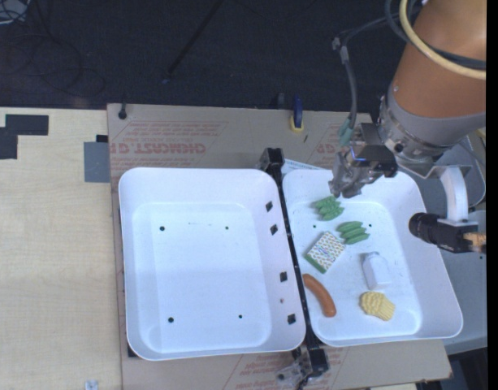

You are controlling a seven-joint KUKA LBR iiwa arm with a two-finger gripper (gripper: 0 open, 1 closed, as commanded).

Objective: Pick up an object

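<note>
The grey arm [431,112] with its orange band comes in from the right and hangs over the far part of the right-hand bin [431,319]. Its gripper [344,187] sits just above and slightly to the far right of a green pea pod [328,209], close to it but with nothing visibly caught between the fingers; from here I cannot tell whether they are spread or closed.

That pea pod lies in the far-left part of the right bin, its long axis running roughly left to right with a slight tilt, the right end a touch farther away. A second green pea pod [353,232] lies just nearer and to the right of it, pointing much the same way, apart from the first.

Nearer still, a small green-and-white chequered packet [325,252] rests at an angle, its corners pointing near and far. An orange-brown sausage [320,296] lies near the bin's left wall, its long axis slanting from far-left to near-right. A pale grey block [374,269] lies to the right of the packet, lengthwise near to far, and a yellow corn cob piece [377,305] sits just nearer than it.

The left-hand bin [139,258] stands beside the right one, the two joined along a black clipped seam [285,250]. Both rest on a brown board [208,136] atop the pale wooden bench [45,258]
</note>
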